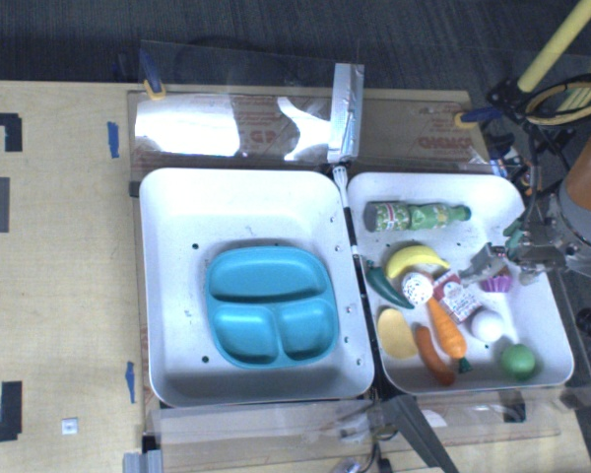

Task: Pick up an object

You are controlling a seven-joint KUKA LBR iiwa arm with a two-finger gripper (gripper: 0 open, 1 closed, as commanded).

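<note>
gripper (494, 261) hovering low in the right bin (547, 308), can't tell its grip state, toy food crammed around it, banana (417, 259), carrot (446, 329), white egg (487, 325), lime (518, 361), green bottle (417, 215) along the far wall, left bin (167, 294) roomy, just a blue tray (272, 304)

A divided tray (271, 302) lies in the left bin (167, 264); my gripper (494, 260) hangs over the right bin's (547, 313) crowded toys.

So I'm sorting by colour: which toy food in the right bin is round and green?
The lime, a small green ball in the near right corner.
</note>
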